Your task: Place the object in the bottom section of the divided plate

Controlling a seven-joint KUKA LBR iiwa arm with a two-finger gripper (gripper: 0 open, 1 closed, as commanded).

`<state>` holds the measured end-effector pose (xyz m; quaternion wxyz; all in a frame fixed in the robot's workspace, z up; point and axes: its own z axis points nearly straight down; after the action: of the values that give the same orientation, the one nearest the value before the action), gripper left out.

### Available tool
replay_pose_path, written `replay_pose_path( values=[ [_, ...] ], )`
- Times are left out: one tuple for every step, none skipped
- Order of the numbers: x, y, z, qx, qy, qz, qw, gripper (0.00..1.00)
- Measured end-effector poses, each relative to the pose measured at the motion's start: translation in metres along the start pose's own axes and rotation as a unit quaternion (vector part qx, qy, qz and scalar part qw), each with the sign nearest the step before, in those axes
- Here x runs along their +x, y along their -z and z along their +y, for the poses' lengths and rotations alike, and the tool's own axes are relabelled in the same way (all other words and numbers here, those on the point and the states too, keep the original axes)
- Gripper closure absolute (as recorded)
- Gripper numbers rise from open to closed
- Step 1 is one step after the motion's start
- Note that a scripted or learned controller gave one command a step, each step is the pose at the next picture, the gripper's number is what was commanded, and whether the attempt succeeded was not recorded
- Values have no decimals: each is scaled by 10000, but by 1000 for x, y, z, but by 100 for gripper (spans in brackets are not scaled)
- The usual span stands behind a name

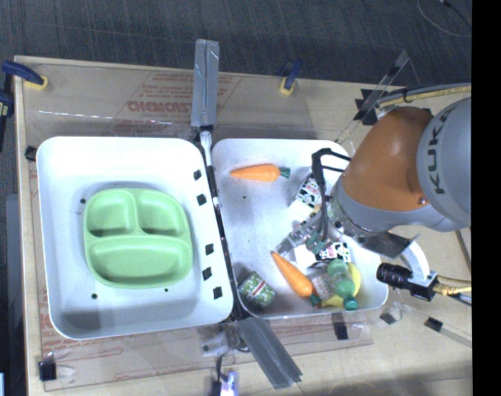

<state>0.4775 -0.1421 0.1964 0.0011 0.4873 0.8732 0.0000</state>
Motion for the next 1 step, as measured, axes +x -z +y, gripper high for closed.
replay_pose_path(
  values=[
    [27, -105, 15, 13, 1242, 23, 9922, 100]
  ],
)
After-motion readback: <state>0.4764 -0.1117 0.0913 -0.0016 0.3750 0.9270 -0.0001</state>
